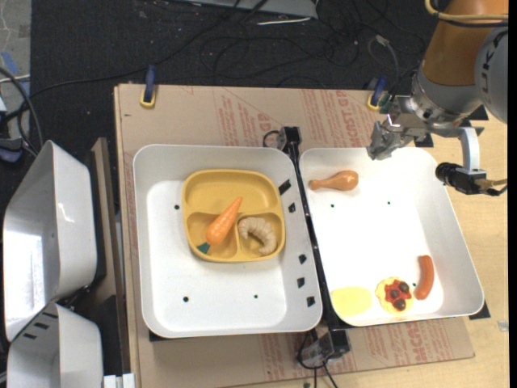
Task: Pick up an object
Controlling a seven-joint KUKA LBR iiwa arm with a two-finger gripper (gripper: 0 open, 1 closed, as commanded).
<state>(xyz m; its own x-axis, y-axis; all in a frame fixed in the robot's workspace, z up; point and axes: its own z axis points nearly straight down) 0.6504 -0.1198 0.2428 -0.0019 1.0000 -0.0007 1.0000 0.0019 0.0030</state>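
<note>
Drumstick (334, 182) is lying in the right bin (452, 241) toward eleven o'clock. I'm seeing my gripper (381, 147) hovering at that bin's twelve o'clock rim, apart from it; its state I cannot tell.

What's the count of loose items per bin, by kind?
Left bin:
yellow divided plastic plate: 1
orange toy carrot: 1
pale toy shrimp: 1
Right bin:
tan toy drumstick: 1
orange-red toy sausage: 1
yellow flat disc: 1
small toy pizza with red toppings: 1
Total: 7

Smooth glossy plastic bins (161, 297)
</note>
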